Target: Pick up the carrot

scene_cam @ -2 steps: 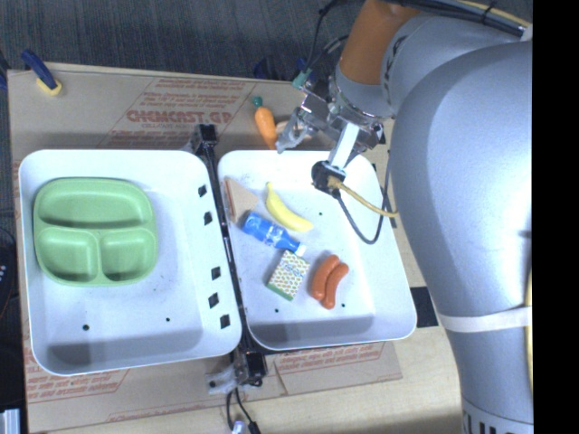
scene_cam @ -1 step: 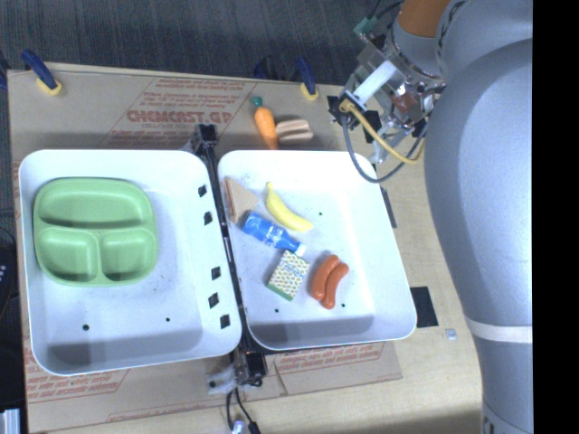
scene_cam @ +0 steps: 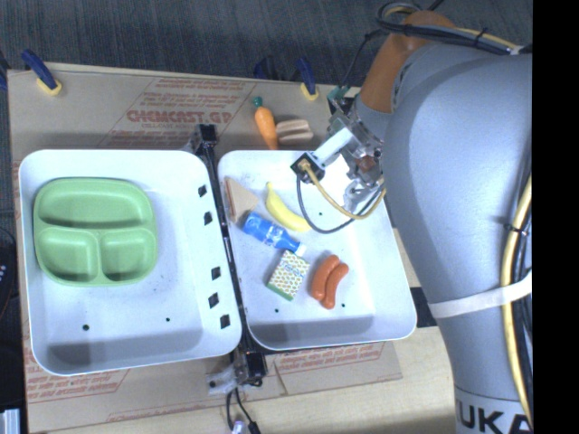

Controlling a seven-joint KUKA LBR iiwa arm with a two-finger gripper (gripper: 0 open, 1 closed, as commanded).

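your carrot [scene_cam: 264, 126] lies outside the bins on the cardboard [scene_cam: 163, 107], just past the right bin's [scene_cam: 384, 319] far rim, beside a tan block [scene_cam: 293, 132]. gripper [scene_cam: 364, 181] hangs over that bin's far right corner; arm bulks along its right side. finger state: cannot tell. banana [scene_cam: 286, 210], blue bottle [scene_cam: 270, 232], sponge [scene_cam: 288, 276], sausages [scene_cam: 327, 280] inside; green tray [scene_cam: 93, 230] in the left bin [scene_cam: 118, 342]. cardboard print partly reads "chemcast".

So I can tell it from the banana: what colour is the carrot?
Orange with a small green top; the carrot shows in the camera view, lying outside the right bin's far edge.
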